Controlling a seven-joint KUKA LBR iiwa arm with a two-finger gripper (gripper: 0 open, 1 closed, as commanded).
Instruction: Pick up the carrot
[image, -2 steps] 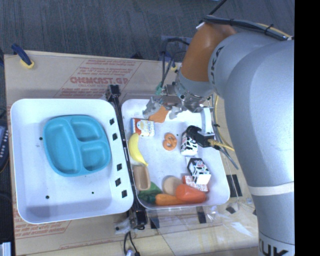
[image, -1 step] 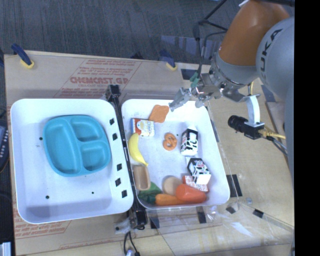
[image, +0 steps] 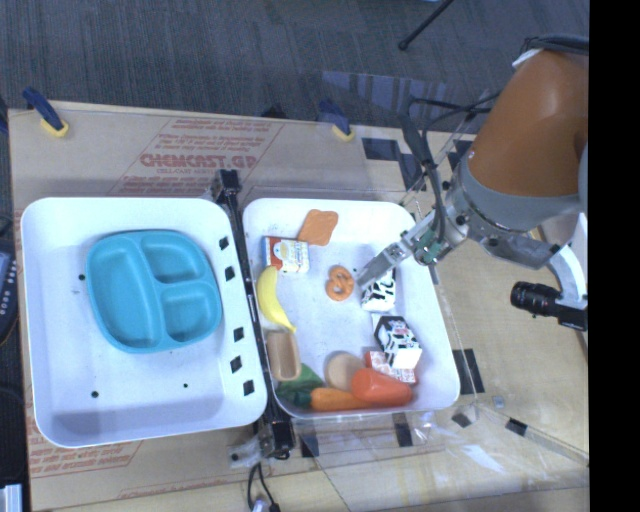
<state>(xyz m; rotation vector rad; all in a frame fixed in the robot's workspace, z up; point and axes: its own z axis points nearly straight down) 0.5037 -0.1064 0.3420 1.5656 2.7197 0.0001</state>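
Note:
The carrot (image: 336, 400) is orange with a green leafy top and lies along the front wall of the right bin (image: 432, 300), at its near edge. A red vegetable (image: 381, 387) presses against the carrot's right end. My gripper (image: 378, 268) hangs over the middle right of that bin, reaching in from the right, beside a black-and-white carton (image: 379, 293). It is well behind the carrot and apart from it. Nothing is seen held in it.
The right bin also holds a banana (image: 272, 297), a pretzel (image: 340, 283), an orange cracker (image: 318, 227), a small juice box (image: 288, 255), a second cow-patterned carton (image: 399, 342) and a bread piece (image: 284, 355). A blue divided plate (image: 155, 290) lies in the left bin (image: 60, 400).

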